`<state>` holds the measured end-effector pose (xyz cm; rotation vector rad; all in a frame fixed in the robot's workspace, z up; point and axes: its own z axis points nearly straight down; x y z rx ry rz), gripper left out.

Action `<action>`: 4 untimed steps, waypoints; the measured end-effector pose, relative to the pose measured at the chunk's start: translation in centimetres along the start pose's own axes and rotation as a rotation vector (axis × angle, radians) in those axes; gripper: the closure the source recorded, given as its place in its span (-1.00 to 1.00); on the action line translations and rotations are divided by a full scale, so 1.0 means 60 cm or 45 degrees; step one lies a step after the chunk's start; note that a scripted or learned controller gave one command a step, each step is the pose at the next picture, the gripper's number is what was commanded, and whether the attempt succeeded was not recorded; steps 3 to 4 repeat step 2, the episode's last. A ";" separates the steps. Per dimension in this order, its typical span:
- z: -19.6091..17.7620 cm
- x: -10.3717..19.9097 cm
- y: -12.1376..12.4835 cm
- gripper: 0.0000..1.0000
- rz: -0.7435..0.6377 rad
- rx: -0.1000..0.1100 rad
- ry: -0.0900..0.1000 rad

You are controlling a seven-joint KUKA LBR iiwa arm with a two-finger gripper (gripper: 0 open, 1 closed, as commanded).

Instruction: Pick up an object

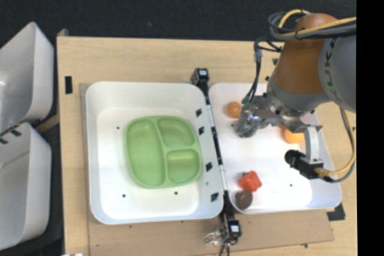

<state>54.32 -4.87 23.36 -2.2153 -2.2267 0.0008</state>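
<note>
My gripper [245,126] hangs over the upper middle of the right bin [271,201], its fingers pointing down at the bin floor. A small orange object [233,109] lies just up and left of it, close to the fingers but apart from them. Another orange piece [293,136] shows to the right, partly hidden under the arm. A red object [249,180] lies near the bin's front, and a brown rounded object [243,199] sits at the front left corner. I see nothing between the fingers.
The left bin [108,201] holds a green divided plate [162,150]. A ridge with black clips [213,147] separates the bins. A black cable fitting [303,163] hangs off the arm over the right bin. White containers [24,87] stand left of the bench.
</note>
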 end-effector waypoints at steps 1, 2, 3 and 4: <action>0.013 0.081 -0.015 1.00 0.001 -0.001 0.000; -0.006 0.168 -0.013 1.00 -0.001 -0.002 0.001; -0.006 0.168 -0.013 1.00 -0.001 -0.002 0.001; -0.006 0.168 -0.013 1.00 -0.001 -0.002 0.001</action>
